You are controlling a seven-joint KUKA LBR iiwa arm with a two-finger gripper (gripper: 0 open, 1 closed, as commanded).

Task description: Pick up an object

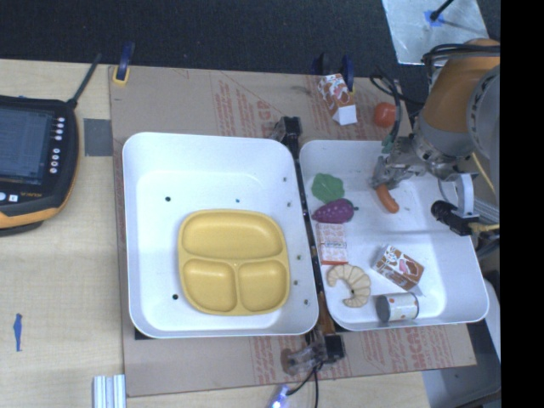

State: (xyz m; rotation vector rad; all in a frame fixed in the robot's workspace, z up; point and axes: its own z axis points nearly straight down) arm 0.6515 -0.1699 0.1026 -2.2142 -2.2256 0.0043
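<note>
Gripper (387,177) is down in the back part of the right bin (455,300), right above a little orange sausage (388,199). Honestly can't tell how it's set from this angle, it's just a dark blob of metal under the wrist.

Going left to right: a teach pendant (30,160) sits on the bench, then the left bin (140,228) with a yellow divided tray (234,259) in it. The right bin has all the small stuff: green leaf thing (327,185), purple grapes (334,212), a sachet (332,246), a croissant (351,283), a small can (396,308), a brown carton (399,268). A tomato (385,113) and another little carton (337,97) sit outside, behind the bin.

My worry: the sausage is small, round and lying at a slant, so if the approach is a bit off centre it'll probably just roll or squirt sideways instead of getting grabbed. It's also close to the bin's back wall, so the wrist could bump that.
</note>
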